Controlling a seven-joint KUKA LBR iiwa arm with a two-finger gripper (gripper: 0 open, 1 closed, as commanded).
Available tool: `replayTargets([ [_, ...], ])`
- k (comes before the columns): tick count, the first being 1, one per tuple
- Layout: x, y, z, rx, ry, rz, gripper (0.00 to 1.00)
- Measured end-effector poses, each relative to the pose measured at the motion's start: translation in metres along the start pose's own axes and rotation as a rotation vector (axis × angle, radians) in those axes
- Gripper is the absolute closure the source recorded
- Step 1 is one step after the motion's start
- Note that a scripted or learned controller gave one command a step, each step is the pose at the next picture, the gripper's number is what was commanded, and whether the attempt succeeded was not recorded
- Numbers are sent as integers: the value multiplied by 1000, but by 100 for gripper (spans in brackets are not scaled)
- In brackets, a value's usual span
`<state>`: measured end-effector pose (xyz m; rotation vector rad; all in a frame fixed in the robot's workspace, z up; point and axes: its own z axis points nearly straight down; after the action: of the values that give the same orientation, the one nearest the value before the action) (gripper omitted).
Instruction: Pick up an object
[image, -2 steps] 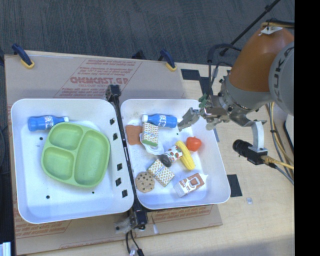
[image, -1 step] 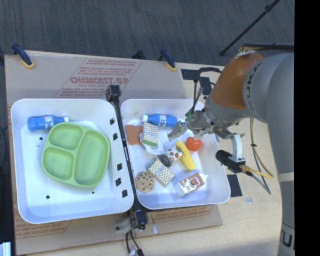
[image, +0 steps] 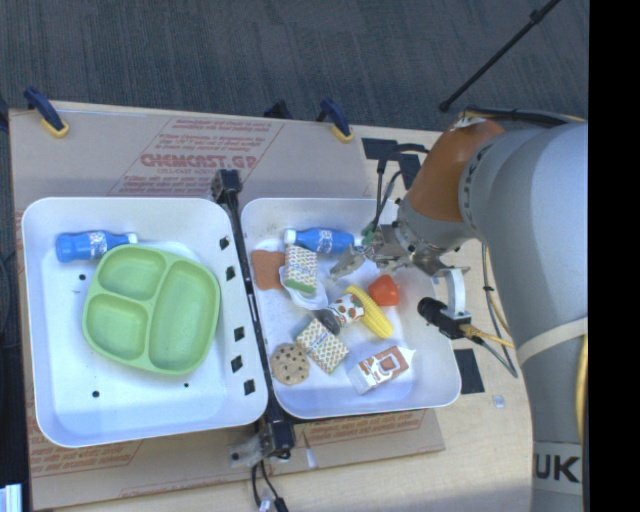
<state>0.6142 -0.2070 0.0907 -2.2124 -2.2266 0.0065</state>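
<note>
**Hovering over a crowded bin, nothing picked yet**

Reaching in over the right bin (image: 430, 392), the arm has its gripper (image: 362, 252) low among the clutter near the bin's back half. Any of the small things here could be the pick. Closest to the fingers are a blue bottle (image: 322, 240) lying on its side just to their left and a small white-and-green packet (image: 300, 272) just below it. An orange-red ball (image: 384, 291) and a yellow banana (image: 370, 312) lie just to the gripper's near side, touching one another. Farther toward the front sit a checkered snack packet (image: 323, 346), a cookie (image: 289, 364) and a little carton (image: 382, 367).

From where I stand the fingers look parted, and I see nothing between them, so I'd call this the approach, not the grasp.

The next move, I'd guess, calls for settling on one item, lowering squarely over it, and closing without nudging its neighbours, which are packed tightly.

Across the divider, the left bin (image: 40, 330) holds a green divided plate (image: 152, 310) and a second blue bottle (image: 92, 244), well apart from the arm.
</note>
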Motion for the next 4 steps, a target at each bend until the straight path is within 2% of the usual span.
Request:
replayTargets([
  [1,0,1,-12,-2,-1,-3,100],
  [2,0,1,-11,-1,-1,-3,0],
  [3,0,2,-22,-2,-2,-5,100],
  [4,0,1,-22,-2,-2,-5,0],
])
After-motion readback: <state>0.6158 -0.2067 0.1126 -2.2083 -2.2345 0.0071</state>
